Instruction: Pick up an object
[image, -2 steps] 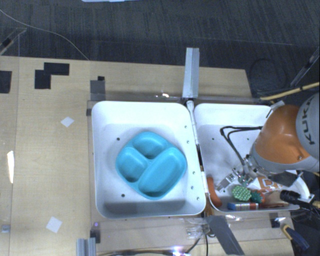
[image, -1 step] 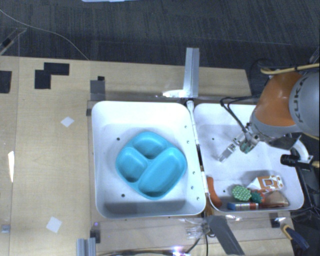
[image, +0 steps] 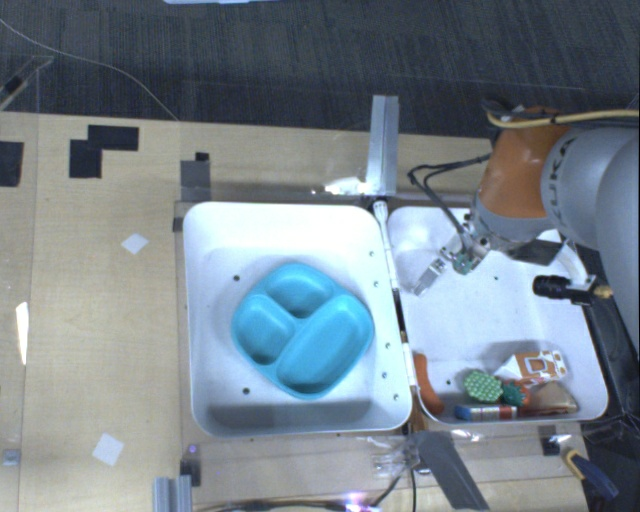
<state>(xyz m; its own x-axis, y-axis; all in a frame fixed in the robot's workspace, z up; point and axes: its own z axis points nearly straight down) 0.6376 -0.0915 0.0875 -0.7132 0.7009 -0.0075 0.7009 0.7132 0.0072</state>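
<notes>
My gripper (image: 436, 270) hangs over the far left part of the right bin (image: 500, 310), near the divider between the bins, with nothing visible in it. The loose objects lie well away from it, along the bin's front edge: a green knobbly ball (image: 481, 384), a red and blue pen-like stick (image: 485, 411), a printed white and orange packet (image: 541, 364), a brown piece (image: 552, 401), and a curved orange strip (image: 423, 376) at the front left corner.
The left bin (image: 215, 260) holds a blue three-compartment plate (image: 302, 328) in its middle. A metal post (image: 383, 145) stands behind the bins' shared wall. A black cable and fitting (image: 560, 288) hang by the arm on the right.
</notes>
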